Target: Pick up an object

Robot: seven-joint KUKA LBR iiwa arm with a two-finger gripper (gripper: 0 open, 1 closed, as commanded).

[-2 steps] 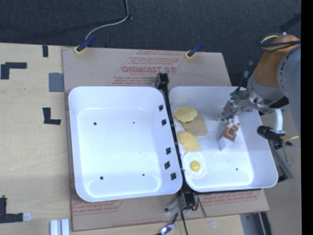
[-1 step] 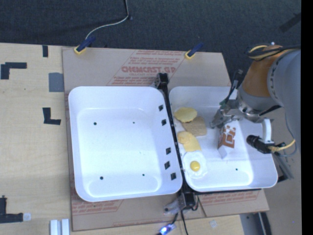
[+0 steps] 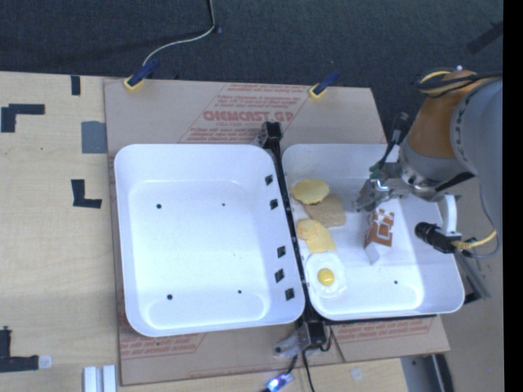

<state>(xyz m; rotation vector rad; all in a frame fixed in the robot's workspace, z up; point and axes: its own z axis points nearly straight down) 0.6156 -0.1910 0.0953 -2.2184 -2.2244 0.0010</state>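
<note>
Below my fingers [image 3: 374, 196], in the right bin [image 3: 409, 300], the brown packet [image 3: 380, 229] lies just beside them, long axis pointing away from me. How wide they stand, I cannot tell.

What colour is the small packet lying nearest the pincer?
Reddish-brown and white packet, beside the pincer, seen in the camera view.

White bins [image 3: 196, 317]; fried egg [image 3: 325, 278] (yellow yolk); brown-and-white packet [image 3: 380, 229].
</note>
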